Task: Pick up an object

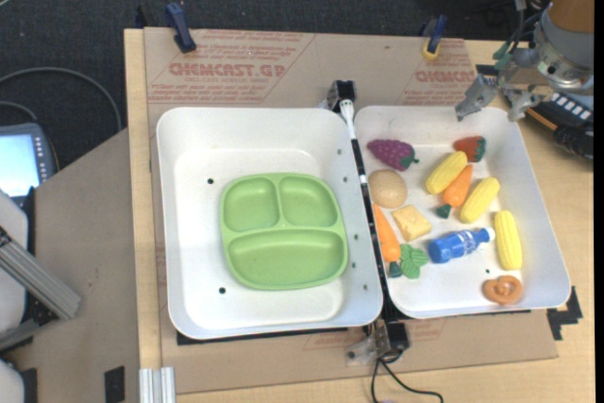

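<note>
Nearest the camera, a pretzel [502, 289] is lying in the right bin [540, 203] among small toy foods, likely light, hard and slick: corn [508, 239], blue bottle [459, 244], grapes [391, 152]. Corn's narrow middle looks graspable. Left bin [179, 203] is holding a green divided plate [281, 230]. Gripper [494, 96] is hovering spread wide, holding nothing, over the right bin's far rim.

Both white bins [189, 278] look like smooth moulded plastic with a soft sheen. The green divided plate [283, 231] is plastic too — matt, evenly coloured. The toy foods are glossy plastic: the purple grapes [392, 152], the yellow corn cobs [508, 239] with ribbed surfaces, the blue bottle [458, 244]. Under the bins lies a brown sheet [283, 66] like printed paper or cardboard, matt, on a pale wood-grain worktop [576, 222]. The hand [495, 94] looks like dull grey metal — its finish is hard to judge.
</note>
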{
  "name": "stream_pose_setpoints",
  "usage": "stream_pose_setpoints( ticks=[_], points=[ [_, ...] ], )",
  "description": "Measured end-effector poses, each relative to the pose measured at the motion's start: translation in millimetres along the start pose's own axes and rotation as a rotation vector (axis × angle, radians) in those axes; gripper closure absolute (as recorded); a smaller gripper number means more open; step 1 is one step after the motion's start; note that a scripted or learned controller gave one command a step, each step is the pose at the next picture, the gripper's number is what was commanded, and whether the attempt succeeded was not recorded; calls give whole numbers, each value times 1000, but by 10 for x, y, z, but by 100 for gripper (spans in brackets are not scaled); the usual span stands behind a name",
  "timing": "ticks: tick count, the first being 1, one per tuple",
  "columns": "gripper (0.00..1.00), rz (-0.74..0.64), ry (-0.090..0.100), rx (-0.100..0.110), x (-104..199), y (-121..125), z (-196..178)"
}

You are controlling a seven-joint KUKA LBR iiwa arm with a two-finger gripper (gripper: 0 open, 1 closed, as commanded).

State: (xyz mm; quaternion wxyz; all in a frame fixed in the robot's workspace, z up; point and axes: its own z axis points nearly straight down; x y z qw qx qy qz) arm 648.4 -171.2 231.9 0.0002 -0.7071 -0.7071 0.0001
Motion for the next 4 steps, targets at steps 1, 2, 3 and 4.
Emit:
stream_pose_setpoints(
  ticks=[1, 2, 3, 4],
  points=[
    [0, 3, 2, 8, -109, -377, 1548],
    [100, 2, -2, -5, -115, -336, 1362],
    [100, -1, -9, 41, 598, 117, 1473],
    [100, -4, 2, -4, 1081, -280, 411]
  ],
)
